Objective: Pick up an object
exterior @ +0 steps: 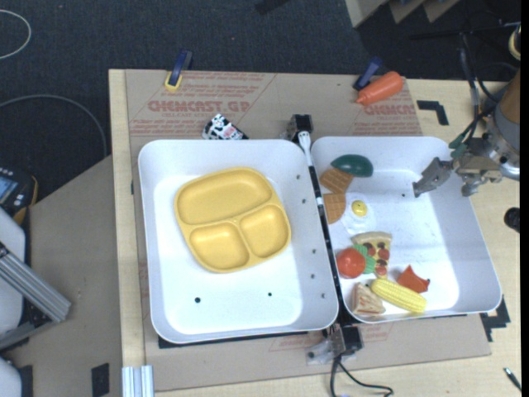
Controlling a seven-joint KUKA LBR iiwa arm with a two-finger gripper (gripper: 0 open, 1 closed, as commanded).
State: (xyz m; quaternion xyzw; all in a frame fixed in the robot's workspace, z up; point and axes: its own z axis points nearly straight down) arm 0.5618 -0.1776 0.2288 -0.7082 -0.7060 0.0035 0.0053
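Camera view
Bench: a tan board (273, 98) printed with red lettering carries two shallow white bins side by side.
Left bin: the white bin (165, 304) holds a yellow plastic plate with three compartments (232, 218), lying near its middle and turned at a slant.
Right bin: the white bin (463, 263) holds a scatter of toy food, most of it along the left wall and the near corner.
Far left corner of right bin: a dark green oval piece (353, 165) lies beside a tan flat wedge (335, 180); a brown piece (333, 208) sits just below it, against the left wall.
Middle left: a small white and yellow fried-egg toy (359, 209) lies near the brown piece.
Near corner: a pizza-slice toy (374, 247), a round red tomato (350, 262), a yellow corn cob (399, 295), a red chunk (415, 280) and a tan sandwich wedge (366, 299) lie close together.
Gripper: the grey two-finger gripper (450, 179) hangs over the far right part of the right bin, fingers spread apart with nothing between them, well apart from the food.
Outside the bins: an orange carrot toy (380, 88) and a small black-and-white item (221, 128) rest on the board beyond the bins; a blue and yellow clamp (176, 71) grips the far edge.
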